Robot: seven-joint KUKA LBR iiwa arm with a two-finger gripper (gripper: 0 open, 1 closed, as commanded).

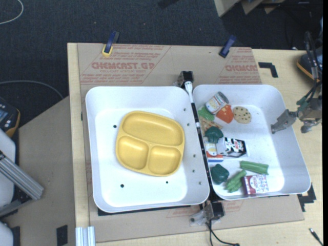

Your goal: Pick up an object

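The table [154,60] carried two shallow white bins side by side, and you had the left bin [100,152] holding a yellow divided tray [149,143] with three compartments, lying roughly in its middle. The right bin [287,152] held all the small things, gathered along its left half. Your arm reached in from the right, and the hand [283,122] sat at the right bin's right rim, at mid-depth, well apart from every object; whether it was spread or pressed together you could not tell at that angle. Nothing showed between its tips.

In the right bin, at the far end, a tilted can [217,102] lay just beside a red piece [225,114] and a round cookie [242,115]. Below them was a dark green lump [213,134], then a small black-and-white carton [233,146]. Nearer you, a green pod [254,166] lay across the bin, with a dark green pepper [220,173] to its left and a red packet [255,184] at the near edge.
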